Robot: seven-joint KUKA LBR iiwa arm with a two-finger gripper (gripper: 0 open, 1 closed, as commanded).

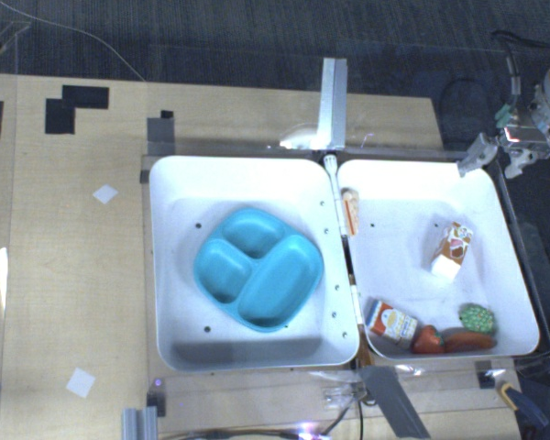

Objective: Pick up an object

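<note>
Tool [506,149] sits at the upper right, just past the far right corner of the right bin [399,186], above the table [64,273]; nothing is between its fingers, and how far open they are can't be told. Right bin holds a small white-and-red carton [451,248] near the middle, a slim orange packet [350,212] along the left wall, and along the near edge a red-and-white box [390,323], a red item [428,339], an orange-red carrot-like piece [467,340] and a green item [477,318]. Left bin [179,209] holds a blue three-compartment tray [258,268] about centre.
</note>
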